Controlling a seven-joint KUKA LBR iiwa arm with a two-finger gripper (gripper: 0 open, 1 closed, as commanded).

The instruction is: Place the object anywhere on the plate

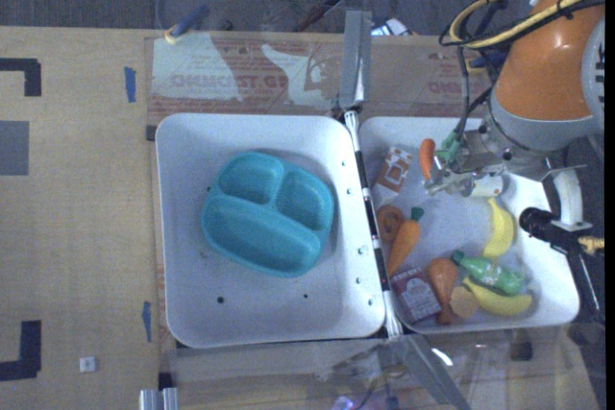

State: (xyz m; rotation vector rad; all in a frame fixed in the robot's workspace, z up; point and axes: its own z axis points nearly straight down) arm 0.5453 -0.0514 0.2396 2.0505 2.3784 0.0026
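Note:
A blue divided plate [269,211] lies in the middle of the left bin [183,149]. My gripper [450,170] hangs over the upper part of the right bin [562,288]. A small orange piece [427,158] sits right at the gripper's left side; I cannot tell whether it is held. Below the gripper lie a toy carrot [404,247], a brown round piece [389,223] and a yellow banana [499,228]. A small white and brown box [394,170] rests to the gripper's left.
The lower part of the right bin is crowded: a second banana [500,301], a green item [490,272], an orange piece [442,278] and a dark red packet [415,295]. A raised divider [363,216] separates the two bins.

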